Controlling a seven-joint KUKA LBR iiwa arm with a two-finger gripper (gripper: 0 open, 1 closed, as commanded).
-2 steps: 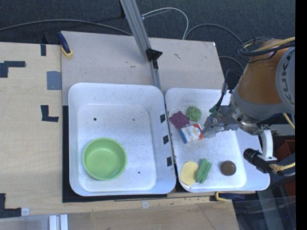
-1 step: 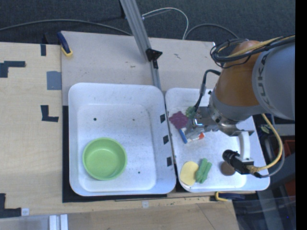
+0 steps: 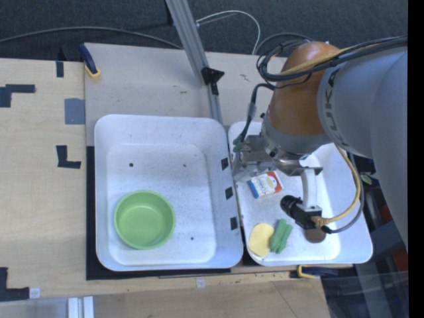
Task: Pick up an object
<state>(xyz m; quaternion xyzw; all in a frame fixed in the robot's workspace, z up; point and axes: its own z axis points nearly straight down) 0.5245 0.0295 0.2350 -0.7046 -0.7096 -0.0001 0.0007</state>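
The grey arm [image 3: 371,105] with its orange band reaches over the right bin [image 3: 348,244] on the table [image 3: 40,177]. The left bin [image 3: 159,138] holds a green bowl [image 3: 144,218] at its 7 o'clock corner. In the right bin lie 3 small things: a red, white and blue packet [image 3: 264,184], a green piece [image 3: 281,235] and a yellow piece [image 3: 261,238] touching side by side. The tool [image 3: 246,159] sits at the bin's left edge; whether it is wide or narrow I cannot tell. The packet lies just beside it, at its 4 o'clock.
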